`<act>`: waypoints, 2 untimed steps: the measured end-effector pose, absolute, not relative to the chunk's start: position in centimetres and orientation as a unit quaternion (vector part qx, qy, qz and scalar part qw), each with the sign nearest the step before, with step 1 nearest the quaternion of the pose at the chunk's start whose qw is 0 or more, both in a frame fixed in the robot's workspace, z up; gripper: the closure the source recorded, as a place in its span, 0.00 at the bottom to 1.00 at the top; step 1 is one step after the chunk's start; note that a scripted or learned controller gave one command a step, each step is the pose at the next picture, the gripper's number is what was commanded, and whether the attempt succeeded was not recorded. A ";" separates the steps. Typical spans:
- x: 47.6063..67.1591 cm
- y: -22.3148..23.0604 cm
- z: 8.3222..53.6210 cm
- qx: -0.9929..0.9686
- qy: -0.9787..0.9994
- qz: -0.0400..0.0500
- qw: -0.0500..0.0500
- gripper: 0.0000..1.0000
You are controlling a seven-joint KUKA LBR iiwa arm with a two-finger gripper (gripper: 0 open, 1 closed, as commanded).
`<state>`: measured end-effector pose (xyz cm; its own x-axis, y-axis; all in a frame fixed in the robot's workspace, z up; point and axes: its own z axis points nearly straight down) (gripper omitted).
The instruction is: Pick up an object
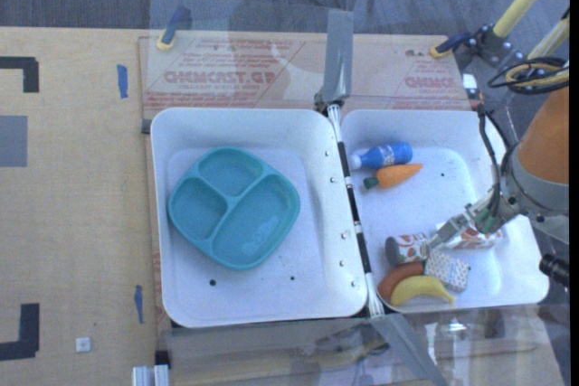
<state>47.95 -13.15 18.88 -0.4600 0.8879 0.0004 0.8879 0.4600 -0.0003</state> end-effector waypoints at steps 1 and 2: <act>49.0 -19.6 11.5 -0.520 -0.854 -0.004 -0.017 0.00; 56.1 -21.8 10.6 -0.492 -0.870 -0.009 -0.019 0.00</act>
<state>56.13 -21.78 10.63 -0.5155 0.8565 -0.0247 0.8558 0.5161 0.0353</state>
